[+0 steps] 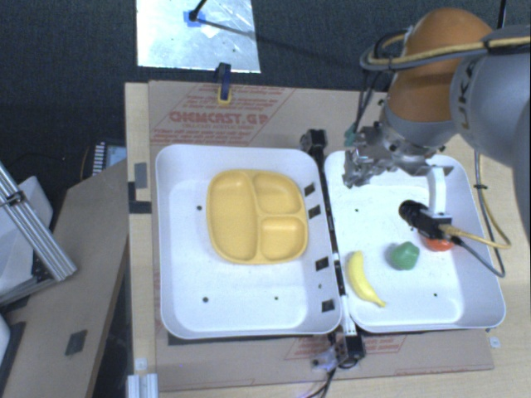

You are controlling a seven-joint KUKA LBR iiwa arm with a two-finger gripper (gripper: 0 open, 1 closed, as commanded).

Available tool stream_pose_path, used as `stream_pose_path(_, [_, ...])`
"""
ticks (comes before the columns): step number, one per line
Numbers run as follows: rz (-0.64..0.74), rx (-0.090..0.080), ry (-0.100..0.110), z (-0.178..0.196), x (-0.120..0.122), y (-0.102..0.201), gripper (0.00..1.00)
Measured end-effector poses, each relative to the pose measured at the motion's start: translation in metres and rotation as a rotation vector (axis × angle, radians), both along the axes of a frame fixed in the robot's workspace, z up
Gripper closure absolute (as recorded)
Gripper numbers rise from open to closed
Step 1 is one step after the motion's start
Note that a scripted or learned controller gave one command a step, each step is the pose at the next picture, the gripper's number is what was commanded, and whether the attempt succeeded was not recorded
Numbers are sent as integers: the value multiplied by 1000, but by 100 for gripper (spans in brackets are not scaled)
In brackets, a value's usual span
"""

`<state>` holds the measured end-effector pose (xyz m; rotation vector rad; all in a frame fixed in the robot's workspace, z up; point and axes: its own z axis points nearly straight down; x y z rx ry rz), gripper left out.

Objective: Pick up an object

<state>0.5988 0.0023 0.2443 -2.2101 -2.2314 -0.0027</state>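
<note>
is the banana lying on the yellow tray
No, the banana lies in the right bin, while the yellow tray sits in the left bin.

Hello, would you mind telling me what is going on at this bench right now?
A grey robot arm reaches in over the right bin, its gripper near that bin's far left corner, with nothing visibly held. A banana, a green object and a small orange item lie in that bin. The left bin holds a yellow divided plate.
</note>
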Motion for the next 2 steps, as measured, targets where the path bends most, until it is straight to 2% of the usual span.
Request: stream_pose_path(2, [-1,-1,-1,1,-1,90,100])
